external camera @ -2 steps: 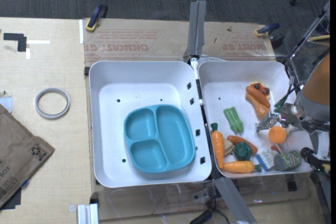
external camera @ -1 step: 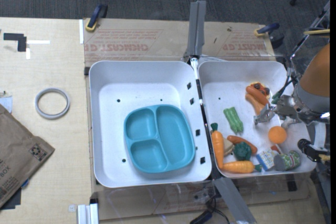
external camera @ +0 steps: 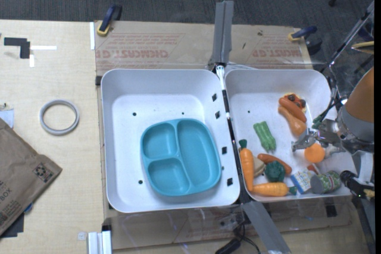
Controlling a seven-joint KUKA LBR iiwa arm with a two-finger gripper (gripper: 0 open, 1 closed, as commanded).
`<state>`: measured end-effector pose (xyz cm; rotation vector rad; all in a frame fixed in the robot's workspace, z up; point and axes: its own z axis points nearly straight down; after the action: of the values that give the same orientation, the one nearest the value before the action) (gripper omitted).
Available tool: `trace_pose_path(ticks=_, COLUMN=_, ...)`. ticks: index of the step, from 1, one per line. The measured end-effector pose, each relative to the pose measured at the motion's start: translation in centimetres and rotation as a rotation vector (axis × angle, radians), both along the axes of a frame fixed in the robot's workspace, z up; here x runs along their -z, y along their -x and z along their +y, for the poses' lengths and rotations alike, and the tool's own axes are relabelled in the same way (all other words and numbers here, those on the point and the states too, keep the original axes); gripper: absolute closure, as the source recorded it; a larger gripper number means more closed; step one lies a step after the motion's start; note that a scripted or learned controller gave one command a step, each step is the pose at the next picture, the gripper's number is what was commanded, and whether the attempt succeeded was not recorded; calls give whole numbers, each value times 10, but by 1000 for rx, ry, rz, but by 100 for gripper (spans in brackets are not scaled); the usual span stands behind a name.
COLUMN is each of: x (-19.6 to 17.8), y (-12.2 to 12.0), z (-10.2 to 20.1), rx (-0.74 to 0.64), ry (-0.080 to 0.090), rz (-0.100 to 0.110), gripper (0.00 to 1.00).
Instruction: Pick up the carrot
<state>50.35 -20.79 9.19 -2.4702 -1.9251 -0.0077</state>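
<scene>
The carrot [external camera: 246, 167] is orange with a green top and lies lengthwise along the left wall of the right bin [external camera: 271, 83]. A second orange, carrot-like piece [external camera: 269, 189] lies crosswise at that bin's front edge. My gripper [external camera: 309, 138] hangs low over the right side of the same bin. It sits just above an orange ball [external camera: 314, 154], roughly a hand's width right of the carrot. Nothing shows held in it.
The right bin also holds a green vegetable [external camera: 264, 135], a red-orange hot dog [external camera: 293, 111], a red chili [external camera: 275, 160], broccoli [external camera: 274, 172], a small blue-white box [external camera: 302, 181] and a can [external camera: 325, 182]. A teal divided plate [external camera: 180, 156] lies in the left bin [external camera: 119, 128].
</scene>
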Motion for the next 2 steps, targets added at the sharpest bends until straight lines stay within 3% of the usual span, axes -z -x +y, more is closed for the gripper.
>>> trace_pose_path(ticks=1, x=1, y=-6, z=1, rx=-120, ry=7, rz=1, gripper=0)
trace_pose_path(ticks=2, x=-8, y=-6, z=-1, rx=-119, ry=10, rz=0, gripper=100)
